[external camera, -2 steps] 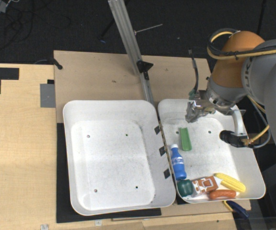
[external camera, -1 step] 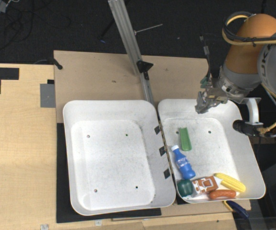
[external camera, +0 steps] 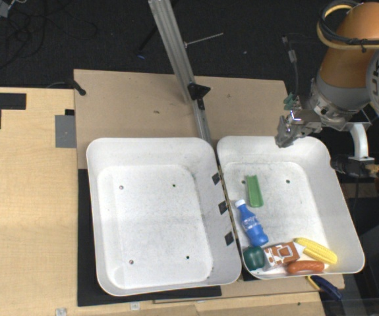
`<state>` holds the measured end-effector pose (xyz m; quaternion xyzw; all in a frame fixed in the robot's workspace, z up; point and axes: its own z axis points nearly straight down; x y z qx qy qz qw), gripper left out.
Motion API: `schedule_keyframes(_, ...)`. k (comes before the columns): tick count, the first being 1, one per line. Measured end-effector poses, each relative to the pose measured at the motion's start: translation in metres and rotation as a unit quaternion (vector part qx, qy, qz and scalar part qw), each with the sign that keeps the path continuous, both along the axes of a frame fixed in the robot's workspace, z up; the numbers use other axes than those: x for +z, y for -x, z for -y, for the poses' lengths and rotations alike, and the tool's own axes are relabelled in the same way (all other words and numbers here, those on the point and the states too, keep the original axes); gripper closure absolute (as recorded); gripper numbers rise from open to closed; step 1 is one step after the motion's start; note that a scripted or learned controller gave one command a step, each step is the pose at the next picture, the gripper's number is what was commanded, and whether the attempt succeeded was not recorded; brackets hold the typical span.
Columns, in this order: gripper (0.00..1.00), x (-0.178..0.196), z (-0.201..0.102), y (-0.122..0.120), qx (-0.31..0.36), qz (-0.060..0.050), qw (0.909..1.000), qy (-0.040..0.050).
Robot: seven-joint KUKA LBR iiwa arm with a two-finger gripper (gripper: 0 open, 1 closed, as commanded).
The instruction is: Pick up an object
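In the right bin (external camera: 321,157) lie a green block (external camera: 253,191), a blue bottle (external camera: 251,223), a dark green round piece (external camera: 254,258), an orange-and-white packet (external camera: 280,253), a yellow corn cob (external camera: 316,250) and a red sausage (external camera: 304,266). My gripper (external camera: 285,137) hangs over that bin's far rim, well above and behind all the objects. Nothing is visible between its fingers, and the gap between them cannot be made out.
The left bin (external camera: 110,153) lies beside the right one, with black clips (external camera: 223,207) along their shared edge. A slanted metal rail (external camera: 178,56) rises behind the bins. A tan bench surface (external camera: 24,196) stretches to the left.
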<state>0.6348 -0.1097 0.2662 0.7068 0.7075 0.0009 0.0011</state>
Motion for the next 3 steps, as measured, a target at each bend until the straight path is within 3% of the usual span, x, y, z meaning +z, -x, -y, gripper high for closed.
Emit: schedule_keyframes(3,1.0,-0.016,-0.16,0.013,0.002,-0.003,1.0,-0.0014)
